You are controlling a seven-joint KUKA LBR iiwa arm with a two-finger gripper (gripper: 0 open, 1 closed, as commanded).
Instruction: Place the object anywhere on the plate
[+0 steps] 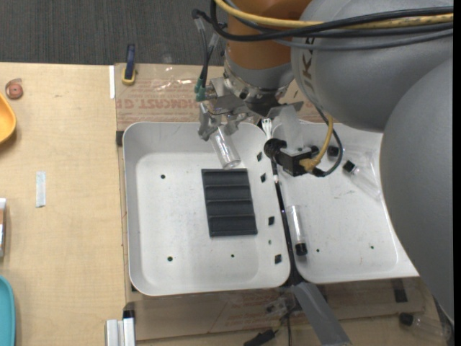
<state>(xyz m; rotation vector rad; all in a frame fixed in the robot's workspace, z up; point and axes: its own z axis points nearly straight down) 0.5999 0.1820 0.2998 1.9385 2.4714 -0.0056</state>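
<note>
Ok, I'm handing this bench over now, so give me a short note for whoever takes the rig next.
Gripper: low over the left bin, at its far edge; a small clear tube sits at its tip, but whether it is gripped cannot be told.
Black ridged plate: flat in the middle of the left bin.
Done: nothing on the plate yet.
Left: get the tube onto the plate.
A pen-like stick lies in the right bin.

Grey arm with an orange band fills the upper right of the frame; its gripper (225, 141) points down, upper centre.
</note>
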